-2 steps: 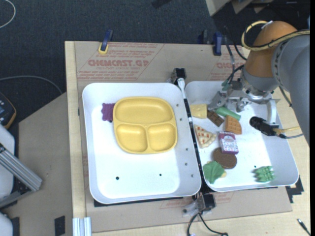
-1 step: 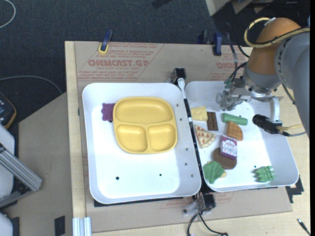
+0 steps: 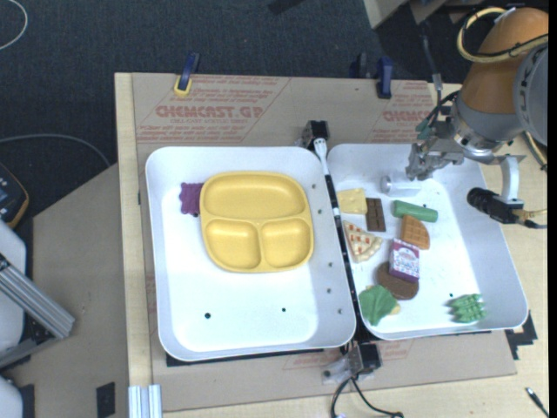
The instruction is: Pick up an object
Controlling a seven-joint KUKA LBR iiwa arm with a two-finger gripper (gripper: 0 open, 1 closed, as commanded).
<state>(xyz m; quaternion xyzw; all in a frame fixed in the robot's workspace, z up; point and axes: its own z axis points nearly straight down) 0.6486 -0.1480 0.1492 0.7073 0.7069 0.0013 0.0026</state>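
Hovering gripper [image 3: 424, 165] over right bin [image 3: 496, 259], far corner. Green stick [image 3: 414, 210] lying just below it, waffle [image 3: 415, 232] next. Can't tell grip state, nothing visibly held.

**A:** What lies nearest the gripper [image 3: 418, 171]?

**B:** A green cylinder [image 3: 414, 210] on its side, just below it. Left of that sit a pale yellow cheese wedge [image 3: 352, 201] and a dark brown bar [image 3: 375, 214].

**A:** And farther off?

**B:** Below the cylinder, an orange waffle piece [image 3: 415, 232], then a purple packet [image 3: 405, 260] resting on a brown cookie [image 3: 397, 281]. A pizza slice [image 3: 362, 241] lies lower left, a green leaf [image 3: 378, 305] lower still, and a green bumpy vegetable [image 3: 466, 308] toward the lower right.
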